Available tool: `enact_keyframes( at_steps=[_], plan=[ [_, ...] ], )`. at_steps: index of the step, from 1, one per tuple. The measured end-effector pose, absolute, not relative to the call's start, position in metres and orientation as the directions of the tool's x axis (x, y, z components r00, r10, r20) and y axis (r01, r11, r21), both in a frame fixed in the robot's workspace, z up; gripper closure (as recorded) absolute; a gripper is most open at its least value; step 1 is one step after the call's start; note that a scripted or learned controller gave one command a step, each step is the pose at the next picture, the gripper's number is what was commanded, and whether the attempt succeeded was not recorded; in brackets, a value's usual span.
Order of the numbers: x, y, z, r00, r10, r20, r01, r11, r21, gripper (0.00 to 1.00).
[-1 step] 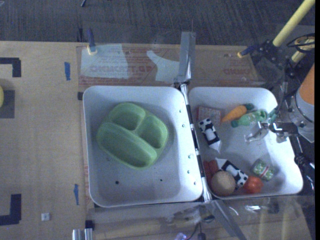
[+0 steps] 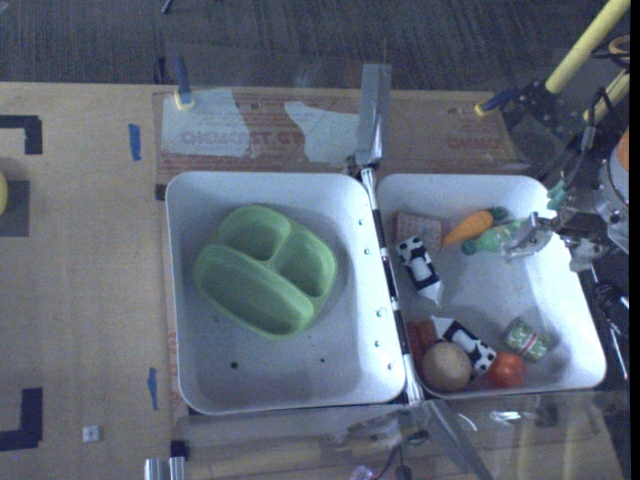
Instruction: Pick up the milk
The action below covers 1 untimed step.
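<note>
- Milk carton (image 2: 419, 265), cow-patterned, lies near left wall of right bin (image 2: 560, 368)
- Gripper (image 2: 540, 230) sits above bin's right side, well apart from the milk; open or closed: cannot tell
- Best approach: travel left, descend straight over carton
- Cracker (image 2: 418, 230) just above, carrot (image 2: 468, 228) nearby; second cow-patterned carton (image 2: 468, 342) below may confuse

Tray (image 2: 265, 268) in left bin (image 2: 190, 298); milk (image 2: 418, 265) in right bin (image 2: 575, 308).
</note>
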<state>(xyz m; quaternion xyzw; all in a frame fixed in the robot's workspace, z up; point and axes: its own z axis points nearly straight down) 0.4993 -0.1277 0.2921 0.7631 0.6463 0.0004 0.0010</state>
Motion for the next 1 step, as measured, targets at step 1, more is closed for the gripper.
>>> enact_keyframes(
  at_steps=[1],
  plan=[
    [0.5257,-0.0872,0.2037,0.155,0.988,0.000,0.988,-0.155,-0.001,0.00]
  ],
)
